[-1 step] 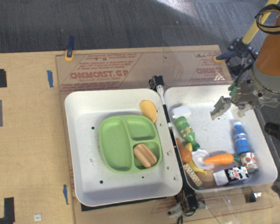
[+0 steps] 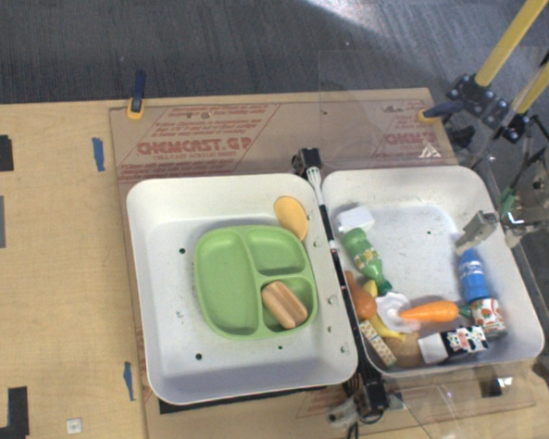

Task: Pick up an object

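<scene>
Grey gripper [image 2: 479,227] hangs at the right bin's [image 2: 411,180] right rim by the blue bottle [image 2: 473,279]; finger state unclear. Nothing lifted yet.

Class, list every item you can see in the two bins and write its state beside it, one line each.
Green plate: flat in left bin.
Bread roll: in the plate's lower right compartment.
Yellow lemon: off the plate, by its upper right edge.
Green bottle: lying down, right bin.
Carrot: lying on the pile.
Blue can: lying down.
Gripper: above the right bin.
</scene>
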You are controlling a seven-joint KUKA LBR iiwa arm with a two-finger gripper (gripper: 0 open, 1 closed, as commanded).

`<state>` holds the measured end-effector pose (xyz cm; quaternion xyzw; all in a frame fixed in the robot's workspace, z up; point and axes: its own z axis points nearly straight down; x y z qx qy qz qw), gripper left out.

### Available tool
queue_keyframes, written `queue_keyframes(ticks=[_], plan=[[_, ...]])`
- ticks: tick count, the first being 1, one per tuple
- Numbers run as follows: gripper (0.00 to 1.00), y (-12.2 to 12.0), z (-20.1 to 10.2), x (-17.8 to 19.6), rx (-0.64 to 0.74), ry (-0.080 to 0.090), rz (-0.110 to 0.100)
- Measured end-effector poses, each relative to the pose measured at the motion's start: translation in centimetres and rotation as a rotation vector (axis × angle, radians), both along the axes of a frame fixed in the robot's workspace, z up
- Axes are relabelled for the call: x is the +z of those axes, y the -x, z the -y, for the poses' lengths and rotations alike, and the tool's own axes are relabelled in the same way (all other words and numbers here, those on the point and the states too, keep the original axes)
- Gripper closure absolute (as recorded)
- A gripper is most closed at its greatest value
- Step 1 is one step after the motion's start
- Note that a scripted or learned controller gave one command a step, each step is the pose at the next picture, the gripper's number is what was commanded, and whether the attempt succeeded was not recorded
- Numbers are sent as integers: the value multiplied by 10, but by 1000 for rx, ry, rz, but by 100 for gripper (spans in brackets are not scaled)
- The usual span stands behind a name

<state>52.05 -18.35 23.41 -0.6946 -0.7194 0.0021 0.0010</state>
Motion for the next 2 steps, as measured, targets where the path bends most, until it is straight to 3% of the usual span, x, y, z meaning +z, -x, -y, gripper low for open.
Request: queue_keyframes(ticks=[1,2], plan=[[0,-36,33,-98,105,-5,-7],[0,-41,-8,-145,-221,0,12]])
